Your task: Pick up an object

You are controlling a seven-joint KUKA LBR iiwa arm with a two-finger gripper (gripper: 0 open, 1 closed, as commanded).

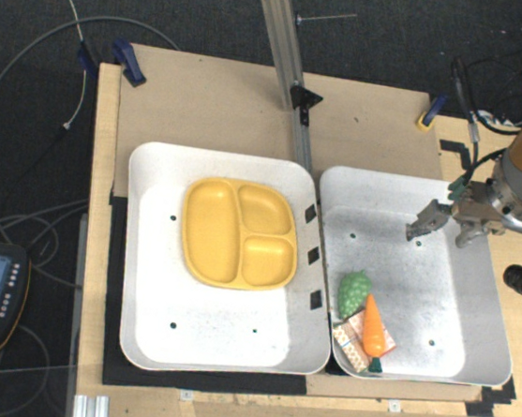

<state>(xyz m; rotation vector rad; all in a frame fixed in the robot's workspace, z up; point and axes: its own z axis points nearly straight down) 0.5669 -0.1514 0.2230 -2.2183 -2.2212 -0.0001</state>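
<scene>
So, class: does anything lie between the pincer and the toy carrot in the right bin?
Nothing visible. The pincer hangs over bare bin floor, and the carrot lies toward the near-left corner beside a green toy.

One fixed camera above the bench (257, 89) — looking down, slanted, both bins (141, 264) visible.

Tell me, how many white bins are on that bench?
2. The left bin holds a yellow divided plate. The right bin holds toy food in its near-left corner, with the end effector above its far side.

yellow divided plate (239, 233), left bin (145, 264)
</scene>
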